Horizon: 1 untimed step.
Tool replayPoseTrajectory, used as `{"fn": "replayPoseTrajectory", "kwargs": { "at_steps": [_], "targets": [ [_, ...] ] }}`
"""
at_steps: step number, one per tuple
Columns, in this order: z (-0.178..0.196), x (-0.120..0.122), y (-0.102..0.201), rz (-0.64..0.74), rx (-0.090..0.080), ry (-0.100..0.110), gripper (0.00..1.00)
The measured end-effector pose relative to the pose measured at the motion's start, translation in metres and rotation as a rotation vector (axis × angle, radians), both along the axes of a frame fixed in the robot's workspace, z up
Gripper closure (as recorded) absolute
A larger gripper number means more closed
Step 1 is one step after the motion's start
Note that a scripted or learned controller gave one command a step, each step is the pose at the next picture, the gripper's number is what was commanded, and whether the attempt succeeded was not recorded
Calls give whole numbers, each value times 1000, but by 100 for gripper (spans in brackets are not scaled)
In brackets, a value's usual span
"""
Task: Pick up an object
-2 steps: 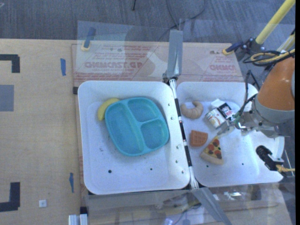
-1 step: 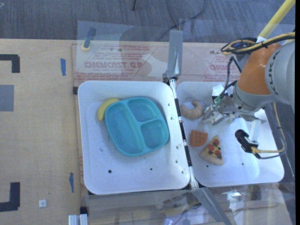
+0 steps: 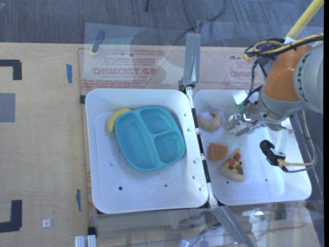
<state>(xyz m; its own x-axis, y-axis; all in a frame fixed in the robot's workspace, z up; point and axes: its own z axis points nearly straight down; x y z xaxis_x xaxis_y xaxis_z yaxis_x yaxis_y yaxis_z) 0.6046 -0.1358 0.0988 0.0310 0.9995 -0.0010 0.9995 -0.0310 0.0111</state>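
gripper (image 3: 240, 123) is being hovered in right bin (image 3: 298, 187) | grip state unclear | donut (image 3: 209, 121) is lying just left, untouched

Two shallow white bins side by side on bench: left bin (image 3: 103, 189), right bin (image 3: 298, 187). Pale wooden bench top (image 3: 41, 148) with black tape corner marks (image 3: 14, 68) and short blue tape strips (image 3: 69, 73). Clear plastic sheet with faint red lettering (image 3: 128, 66) behind bins. Grey upright divider strip (image 3: 192, 58) at rear between bins. Dark grey carpet floor (image 3: 77, 4) beyond bench, thin black cable loop (image 3: 205, 1) lying on it.
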Motion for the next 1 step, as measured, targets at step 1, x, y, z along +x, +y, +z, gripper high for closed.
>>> {"fn": "replayPoseTrajectory", "kwargs": {
  "at_steps": [1],
  "targets": [
    [86, 55, 68, 117, 0, 10, 100]
  ]
}}
